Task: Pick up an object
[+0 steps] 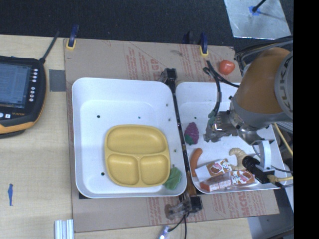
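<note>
Yellow tray (137, 155) in left bin (87, 101)

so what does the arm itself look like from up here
The arm is a bulky rounded body with a broad orange band, and grey casing beside it carries dark KUKA lettering. Below the band sits a metallic grey wrist block. Black cables loop along its left side, and a white bracket with a black fitting hangs beneath.

The gripper (215, 129) hangs over the right bin (199, 96) with the purple grape bunch (191, 132) just to its left, the orange sausage (195, 161) below it, the food packets (224, 176) lower right, and the yellow divided tray (137, 155) far left in the left bin (94, 103).
</note>
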Tool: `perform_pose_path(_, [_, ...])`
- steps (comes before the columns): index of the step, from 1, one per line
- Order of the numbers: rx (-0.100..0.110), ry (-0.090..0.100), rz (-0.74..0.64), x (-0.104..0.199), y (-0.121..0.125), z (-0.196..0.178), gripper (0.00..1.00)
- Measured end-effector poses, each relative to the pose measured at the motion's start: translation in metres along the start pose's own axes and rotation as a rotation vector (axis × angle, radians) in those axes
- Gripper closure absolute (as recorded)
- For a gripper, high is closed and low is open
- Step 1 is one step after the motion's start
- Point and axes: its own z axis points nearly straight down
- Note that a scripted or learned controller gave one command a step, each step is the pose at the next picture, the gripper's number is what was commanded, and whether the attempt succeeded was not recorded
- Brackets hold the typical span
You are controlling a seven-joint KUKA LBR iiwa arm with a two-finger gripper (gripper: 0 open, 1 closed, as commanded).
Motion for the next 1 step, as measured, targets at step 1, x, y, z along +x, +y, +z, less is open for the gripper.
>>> perform_pose_path(1, [0.0, 0.0, 0.001, -0.0002, 0.0001, -0.0001, 0.0])
